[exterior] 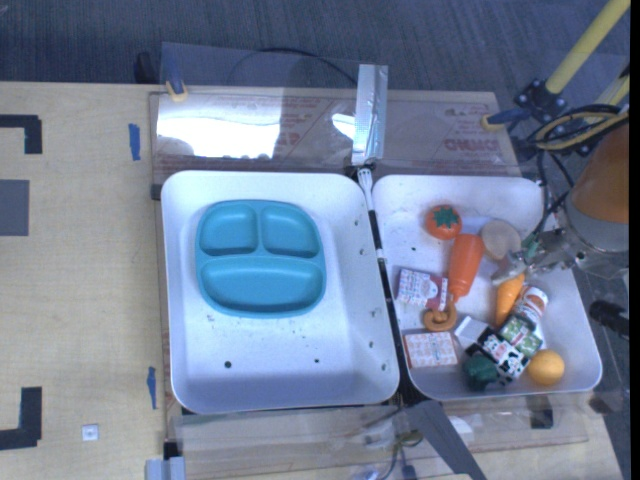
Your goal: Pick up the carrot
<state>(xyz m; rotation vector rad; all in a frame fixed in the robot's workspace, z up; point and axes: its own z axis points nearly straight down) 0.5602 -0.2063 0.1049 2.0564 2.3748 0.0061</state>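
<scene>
Carrot [464, 263]: lying in the right bin [580, 313], below a tomato [443, 221]; beside a small packet [419, 287]
Gripper [540, 251]: at the bin's right edge; finger state cannot be told

From my feed the arm [608, 183] is cut off by the right edge, and I can't make out the gripper [545, 253] fingers above the right bin's [585, 313] right rim; they blur into metal glare. The small orange piece [509, 296] just below may be the carrot, too small to be sure. The printing on the two cards [430, 348] near the bin's left wall is unreadable.
</scene>
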